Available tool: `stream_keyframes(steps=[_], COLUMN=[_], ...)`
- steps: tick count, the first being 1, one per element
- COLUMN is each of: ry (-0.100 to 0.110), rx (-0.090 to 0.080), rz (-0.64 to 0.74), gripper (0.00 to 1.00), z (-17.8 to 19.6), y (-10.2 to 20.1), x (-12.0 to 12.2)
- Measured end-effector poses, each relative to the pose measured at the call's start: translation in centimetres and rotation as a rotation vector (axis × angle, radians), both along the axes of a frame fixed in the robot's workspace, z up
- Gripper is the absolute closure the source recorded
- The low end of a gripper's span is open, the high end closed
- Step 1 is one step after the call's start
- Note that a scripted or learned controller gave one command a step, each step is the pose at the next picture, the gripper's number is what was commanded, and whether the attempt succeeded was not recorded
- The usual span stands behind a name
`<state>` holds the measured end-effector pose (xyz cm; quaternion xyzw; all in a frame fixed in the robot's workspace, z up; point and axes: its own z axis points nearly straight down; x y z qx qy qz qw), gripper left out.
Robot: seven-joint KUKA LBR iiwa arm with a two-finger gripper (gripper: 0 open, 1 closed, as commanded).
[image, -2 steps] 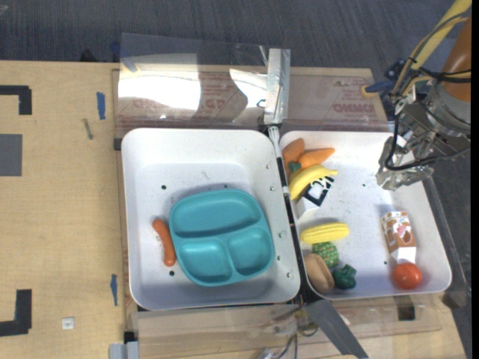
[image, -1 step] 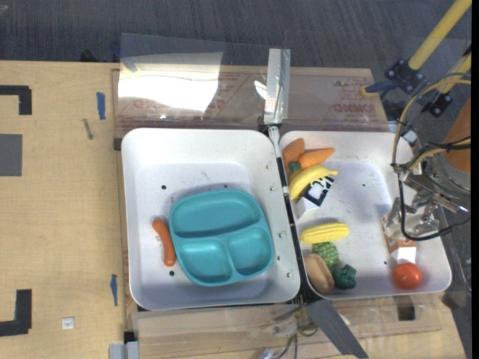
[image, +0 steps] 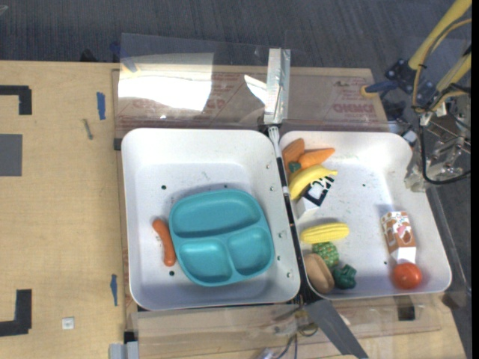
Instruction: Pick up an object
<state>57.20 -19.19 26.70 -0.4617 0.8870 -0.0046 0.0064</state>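
The left bin holds a teal divided plate with a thin red-orange sausage lying beside its left edge. In the right bin, play food is crowded along the left wall. There are two orange carrots at the top, with a yellow banana just below them. The banana lies over a black-and-white piece. Farther down lie a yellow corn cob, green broccoli and a brown potato-like piece. Near the right wall lie a red-and-white packet and a red tomato.
A clear plastic sheet and an upright metal divider stand behind the bins. Yellow hoses and wire fittings crowd the upper right, just outside the right bin. Wooden bench spreads to the left.
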Motion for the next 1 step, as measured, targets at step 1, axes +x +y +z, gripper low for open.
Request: stream_keyframes(steps=[1], ry=[0.002], rx=[0.003], rz=[-0.072], gripper=[1.0], z=[4.84], y=[-3.08], x=[6.51])
